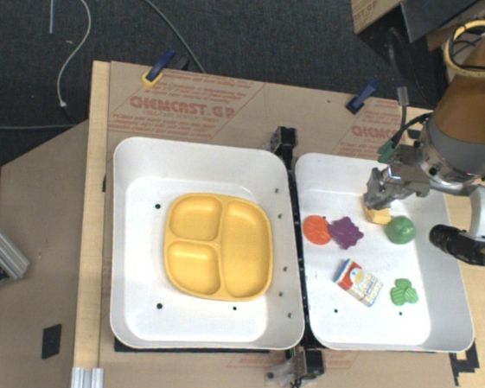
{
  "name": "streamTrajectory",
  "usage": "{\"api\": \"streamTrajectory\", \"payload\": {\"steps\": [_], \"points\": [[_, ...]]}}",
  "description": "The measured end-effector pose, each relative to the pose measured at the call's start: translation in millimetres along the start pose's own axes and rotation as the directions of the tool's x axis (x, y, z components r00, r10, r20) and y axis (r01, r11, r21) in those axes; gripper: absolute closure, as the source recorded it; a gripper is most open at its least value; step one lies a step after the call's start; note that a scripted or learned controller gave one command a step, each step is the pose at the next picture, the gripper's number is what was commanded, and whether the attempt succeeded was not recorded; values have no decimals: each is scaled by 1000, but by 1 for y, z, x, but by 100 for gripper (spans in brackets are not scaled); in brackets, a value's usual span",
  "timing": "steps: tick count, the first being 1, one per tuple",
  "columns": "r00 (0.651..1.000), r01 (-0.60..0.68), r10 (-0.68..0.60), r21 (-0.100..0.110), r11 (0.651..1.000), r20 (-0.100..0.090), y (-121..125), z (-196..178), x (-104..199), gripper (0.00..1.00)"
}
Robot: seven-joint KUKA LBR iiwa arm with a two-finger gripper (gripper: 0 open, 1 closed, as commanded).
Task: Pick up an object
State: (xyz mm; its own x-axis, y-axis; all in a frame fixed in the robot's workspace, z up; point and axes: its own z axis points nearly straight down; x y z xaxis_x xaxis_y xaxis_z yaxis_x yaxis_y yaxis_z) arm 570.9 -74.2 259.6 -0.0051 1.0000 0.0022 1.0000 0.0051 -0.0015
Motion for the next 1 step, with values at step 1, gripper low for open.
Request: {"api": "streamTrajectory", "payload": {"steps": [1], "points": [[1000, 0, 0, 2, 1000, 0, 15, 19, 49, 100]]}}
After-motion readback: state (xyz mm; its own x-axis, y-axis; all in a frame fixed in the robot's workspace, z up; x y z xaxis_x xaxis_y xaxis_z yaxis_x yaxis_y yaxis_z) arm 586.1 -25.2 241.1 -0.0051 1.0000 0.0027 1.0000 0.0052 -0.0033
